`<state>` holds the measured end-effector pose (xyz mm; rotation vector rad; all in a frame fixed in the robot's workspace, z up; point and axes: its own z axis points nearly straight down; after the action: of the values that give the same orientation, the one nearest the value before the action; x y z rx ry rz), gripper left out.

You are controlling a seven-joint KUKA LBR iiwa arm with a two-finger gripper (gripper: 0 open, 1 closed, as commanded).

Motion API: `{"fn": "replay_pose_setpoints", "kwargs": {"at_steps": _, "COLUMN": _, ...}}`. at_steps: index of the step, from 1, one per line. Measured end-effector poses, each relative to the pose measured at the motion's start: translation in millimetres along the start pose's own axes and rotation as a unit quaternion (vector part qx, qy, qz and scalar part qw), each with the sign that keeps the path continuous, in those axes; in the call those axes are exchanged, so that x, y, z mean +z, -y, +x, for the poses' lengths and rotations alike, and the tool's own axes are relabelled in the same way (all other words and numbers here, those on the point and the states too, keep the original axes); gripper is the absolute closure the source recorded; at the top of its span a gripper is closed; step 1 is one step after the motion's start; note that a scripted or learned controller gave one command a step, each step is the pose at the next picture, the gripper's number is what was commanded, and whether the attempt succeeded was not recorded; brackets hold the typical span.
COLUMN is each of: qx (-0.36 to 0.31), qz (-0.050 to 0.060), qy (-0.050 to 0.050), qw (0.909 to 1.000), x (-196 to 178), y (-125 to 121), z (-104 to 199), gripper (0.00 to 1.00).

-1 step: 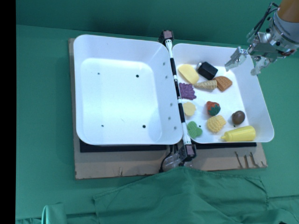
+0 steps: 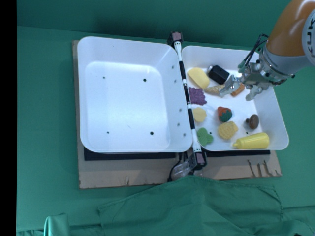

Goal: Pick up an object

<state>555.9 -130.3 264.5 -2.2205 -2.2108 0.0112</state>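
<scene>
The right bin holds several toy foods. My gripper hangs low over its far side with its two fingers spread open. A small orange piece lies between the fingers, and nothing shows it being clamped. Just left of it are a tan piece and a black block. A yellow lemon shape and purple grapes lie by the divider. Nearer the front are a red and green strawberry, a yellow knobbly piece, a brown piece and a yellow bottle.
The left bin is a large white tray beside the right one. A pale yellow round piece and a green piece sit against the divider. Green cloth bunches up in front of the bench.
</scene>
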Motion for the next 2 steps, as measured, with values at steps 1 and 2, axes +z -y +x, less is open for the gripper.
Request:
{"fn": "replay_pose_setpoints", "kwargs": {"at_steps": 1, "qx": 0.001, "qz": -0.005, "qy": 0.001, "qw": 1.0000, "x": 80.8, "y": -50.5, "z": -42.2, "gripper": 0.00}}
{"fn": "replay_pose_setpoints", "kwargs": {"at_steps": 2, "qx": -0.001, "qz": -0.011, "qy": 0.002, "qw": 0.9999, "x": 80.3, "y": -60.2, "z": -47.9, "gripper": 0.00}}
